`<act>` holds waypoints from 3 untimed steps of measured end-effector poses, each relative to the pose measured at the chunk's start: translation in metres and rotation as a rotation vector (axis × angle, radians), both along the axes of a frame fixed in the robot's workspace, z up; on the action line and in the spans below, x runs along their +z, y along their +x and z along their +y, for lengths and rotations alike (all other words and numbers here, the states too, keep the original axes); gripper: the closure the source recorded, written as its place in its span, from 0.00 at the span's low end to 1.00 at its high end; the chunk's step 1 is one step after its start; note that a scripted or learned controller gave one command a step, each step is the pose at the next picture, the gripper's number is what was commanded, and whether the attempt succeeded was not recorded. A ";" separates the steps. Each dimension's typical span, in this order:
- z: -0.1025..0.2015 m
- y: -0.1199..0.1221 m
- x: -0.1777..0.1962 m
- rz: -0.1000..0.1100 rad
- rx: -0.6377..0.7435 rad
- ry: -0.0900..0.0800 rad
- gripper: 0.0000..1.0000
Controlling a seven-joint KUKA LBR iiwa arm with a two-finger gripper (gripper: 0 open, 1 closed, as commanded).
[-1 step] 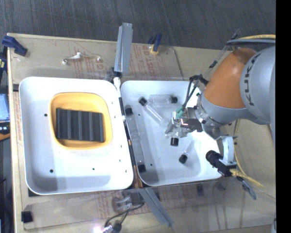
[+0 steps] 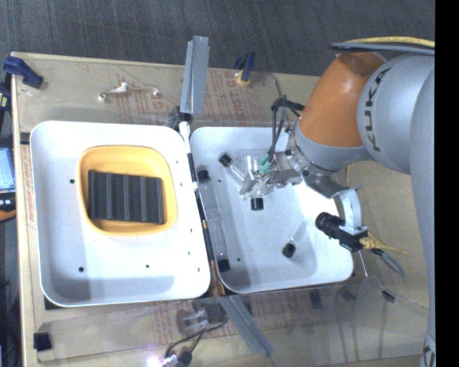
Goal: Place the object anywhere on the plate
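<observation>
My claw hovers in the right bin, grip unclear; the plate carries a dark block, long axis left-right.

Even overhead light is washing the two white bins nearly to glare, soft shadows are pooling along their lower inner walls and under the yellow plate, the dark floor is staying dim, and small parts near the arm are looking slightly soft and grainy
</observation>
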State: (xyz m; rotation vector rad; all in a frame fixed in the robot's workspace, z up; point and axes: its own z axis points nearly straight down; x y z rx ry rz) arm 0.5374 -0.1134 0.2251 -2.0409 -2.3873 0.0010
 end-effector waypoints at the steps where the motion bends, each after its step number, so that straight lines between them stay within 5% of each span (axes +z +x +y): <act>1: 0.086 0.072 0.067 0.001 0.196 0.000 1.00; 2: 0.108 0.093 -0.032 0.003 0.387 0.001 1.00; 3: 0.126 0.088 -0.034 0.005 0.535 0.001 1.00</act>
